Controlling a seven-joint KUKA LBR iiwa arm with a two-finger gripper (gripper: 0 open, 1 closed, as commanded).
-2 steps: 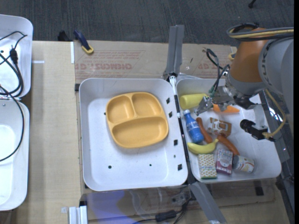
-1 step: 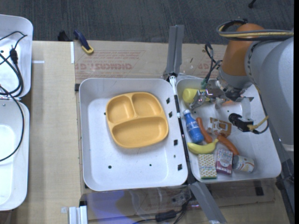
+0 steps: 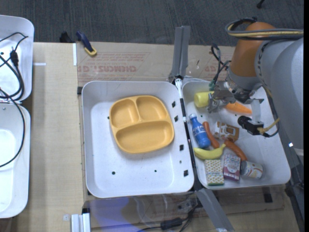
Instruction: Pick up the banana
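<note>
Banana lay in the right bin, near its left wall, a smooth yellow curve with its ends turned up toward the far side. Just beyond it stood a blue plastic bottle with a white cap, lying slantwise, and a slim orange-red carrot-like piece beside that. To the near side of the fruit sat a small pale-green packet with a speckled face and a red-and-white carton; their print was too small to read. A little can lay on its side at the near right, and a brown snack wrapper rested toward the middle, its label also unreadable. A longer orange carrot shape lay farther off, and a yellow cylindrical cup sat in the far left corner.

Over that far end hung the gripper, dark metal under the arm's orange band, well apart from the fruit; whether its fingers were spread or closed could not be told.

In the left bin, a matte yellow-orange divided plate with three rounded compartments sat tilted. Cardboard on the table at the far side bore faint reddish mirrored lettering, not legible. A blue-and-yellow clamp lay at its far left.
</note>
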